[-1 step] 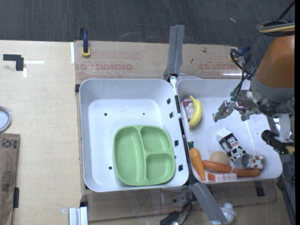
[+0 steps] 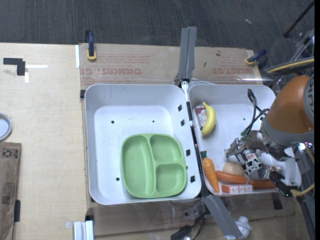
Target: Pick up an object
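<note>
Gripper (image 2: 239, 151) low in right bin (image 2: 227, 96) near banana (image 2: 209, 119).

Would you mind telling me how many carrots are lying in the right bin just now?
2. One carrot lies against the bin's left wall near the front; the other carrot lies along the front edge, partly under the gripper, which may hide more.

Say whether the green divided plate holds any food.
Empty: the green divided plate in the left bin shows three bare compartments.

A robotics lab: clamped cardboard (image 2: 165, 64) on a bench (image 2: 40, 134), two white bins (image 2: 92, 134).
</note>
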### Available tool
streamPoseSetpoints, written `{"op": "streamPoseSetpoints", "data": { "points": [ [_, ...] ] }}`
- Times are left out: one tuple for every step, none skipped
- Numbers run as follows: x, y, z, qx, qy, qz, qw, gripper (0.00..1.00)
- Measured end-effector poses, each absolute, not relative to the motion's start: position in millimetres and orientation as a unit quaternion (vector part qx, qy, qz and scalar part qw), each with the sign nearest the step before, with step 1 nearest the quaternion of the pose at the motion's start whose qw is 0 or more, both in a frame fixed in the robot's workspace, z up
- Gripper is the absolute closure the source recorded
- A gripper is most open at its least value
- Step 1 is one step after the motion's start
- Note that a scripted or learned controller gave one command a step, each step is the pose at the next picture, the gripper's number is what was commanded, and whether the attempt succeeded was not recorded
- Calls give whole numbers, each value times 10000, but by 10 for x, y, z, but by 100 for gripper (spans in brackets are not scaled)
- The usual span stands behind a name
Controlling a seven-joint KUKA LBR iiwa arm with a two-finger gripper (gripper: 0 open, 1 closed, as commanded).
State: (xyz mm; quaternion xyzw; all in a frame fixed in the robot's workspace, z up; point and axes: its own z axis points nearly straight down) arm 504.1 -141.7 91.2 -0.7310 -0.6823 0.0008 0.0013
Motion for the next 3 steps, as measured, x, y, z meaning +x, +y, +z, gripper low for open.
{"op": "streamPoseSetpoints", "data": {
  "points": [
    [5043,-1432,1010,-7327,-6805,8,10,100],
    [5055,-1456,1185,-6963,-7178,4,6,100],
    [5061,-1022,2064,-7610,-6487,12,4,100]
  ]
}}
